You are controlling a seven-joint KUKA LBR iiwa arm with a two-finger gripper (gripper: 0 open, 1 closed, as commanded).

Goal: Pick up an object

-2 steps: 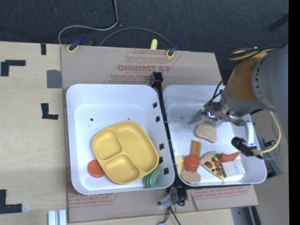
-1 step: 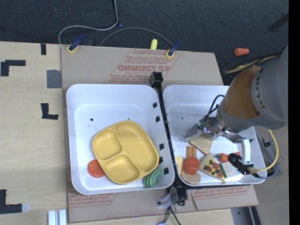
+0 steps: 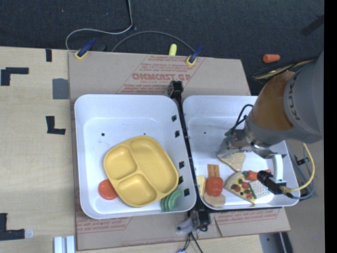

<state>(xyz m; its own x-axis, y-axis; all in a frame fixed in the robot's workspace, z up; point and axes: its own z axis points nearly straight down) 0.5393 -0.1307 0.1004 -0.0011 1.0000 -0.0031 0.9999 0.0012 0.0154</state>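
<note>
Bulky grey arm, orange wrist band (broad), black cable, yellow cable

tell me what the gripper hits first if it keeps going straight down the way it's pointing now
Most likely the pale wedge of toy food lying right under the gripper in the right bin. Depth is hard to judge from this slanted view, so it may be touching already.

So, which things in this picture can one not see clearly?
- Gripper: the arm's wrist covers it from above, so its fingers and anything between them are hidden.
- Tan slice: its upper part lies under the gripper.
- Green object: partly tucked under the yellow divided plate.
- Pizza slice: a black cable crosses its right end.
</note>
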